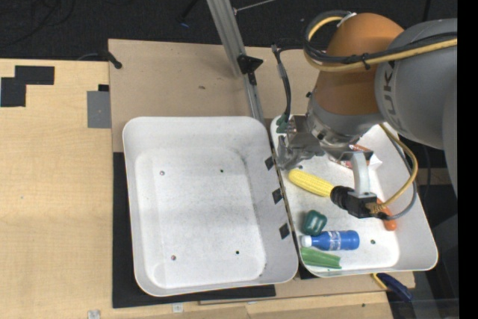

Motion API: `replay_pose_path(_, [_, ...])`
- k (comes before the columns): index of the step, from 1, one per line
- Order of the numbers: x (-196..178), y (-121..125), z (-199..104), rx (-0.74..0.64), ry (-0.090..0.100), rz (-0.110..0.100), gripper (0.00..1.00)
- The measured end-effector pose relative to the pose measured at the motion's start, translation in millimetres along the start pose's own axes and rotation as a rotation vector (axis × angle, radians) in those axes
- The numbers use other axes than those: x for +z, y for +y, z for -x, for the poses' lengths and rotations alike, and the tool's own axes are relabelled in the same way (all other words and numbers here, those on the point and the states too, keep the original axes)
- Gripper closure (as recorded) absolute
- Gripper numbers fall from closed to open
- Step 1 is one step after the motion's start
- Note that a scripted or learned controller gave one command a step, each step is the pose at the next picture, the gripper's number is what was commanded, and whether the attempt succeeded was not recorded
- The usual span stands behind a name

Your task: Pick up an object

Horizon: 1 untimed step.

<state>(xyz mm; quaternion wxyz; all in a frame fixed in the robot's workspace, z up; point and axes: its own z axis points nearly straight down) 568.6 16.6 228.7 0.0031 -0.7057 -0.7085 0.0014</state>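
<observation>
Grey arm over half-hidden tool

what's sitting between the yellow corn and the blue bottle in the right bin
In the camera view, a small dark green piece lies between the yellow corn and the blue bottle, on the white floor of the right bin.

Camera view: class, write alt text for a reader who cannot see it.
A grey robot arm with an orange band reaches over the right shallow white bin, which holds a yellow corn cob, a blue bottle and green pieces. The left shallow white bin sits beside it.
</observation>
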Motion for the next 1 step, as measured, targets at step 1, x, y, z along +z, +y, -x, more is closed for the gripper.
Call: replay_pose_path(1, [-2.4, -13.5, -42.4, 0.001, 0.0, 0.0, 1.0])
